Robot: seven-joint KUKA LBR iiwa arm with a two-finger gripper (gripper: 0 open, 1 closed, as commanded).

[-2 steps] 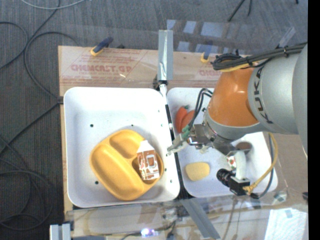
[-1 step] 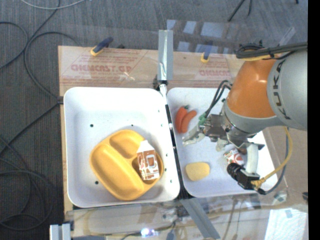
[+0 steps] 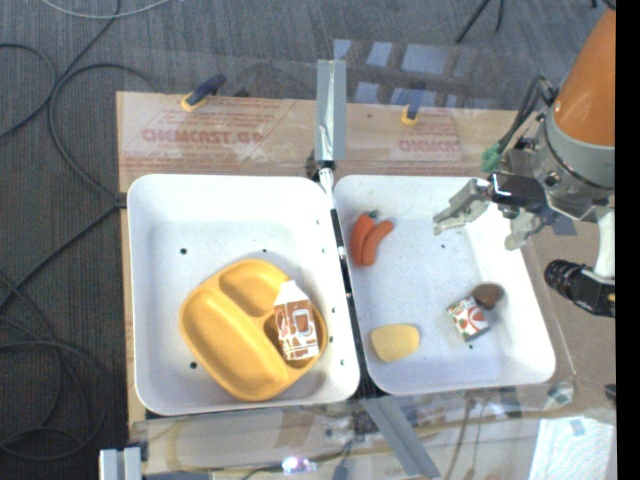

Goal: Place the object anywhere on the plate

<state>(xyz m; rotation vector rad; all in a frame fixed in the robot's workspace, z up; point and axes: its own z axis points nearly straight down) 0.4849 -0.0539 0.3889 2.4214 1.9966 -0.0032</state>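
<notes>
The overhead camera looks down at a slant on two shallow white bins set side by side on a bench, the left bin (image 3: 150, 268) and the right bin (image 3: 530, 358).

In the left bin lies a yellow plate (image 3: 225, 338) with divided sections, sitting toward the bin's lower middle. A small carton (image 3: 296, 328), white with a red-brown print, rests on the plate's right section, near the wall between the bins.

In the right bin, two orange carrots (image 3: 368, 238) lie together at the upper left, close to that same wall. A pale yellow, rounded piece (image 3: 396, 342) sits near the lower left. Toward the lower right is a small red and white packet (image 3: 468, 320), with a brown round item (image 3: 488, 294) touching its upper right.

The grey arm with its orange band enters from the right. Its gripper (image 3: 490, 213) hangs over the upper right part of the right bin, fingers (image 3: 455, 211) spread apart with nothing between them.
</notes>
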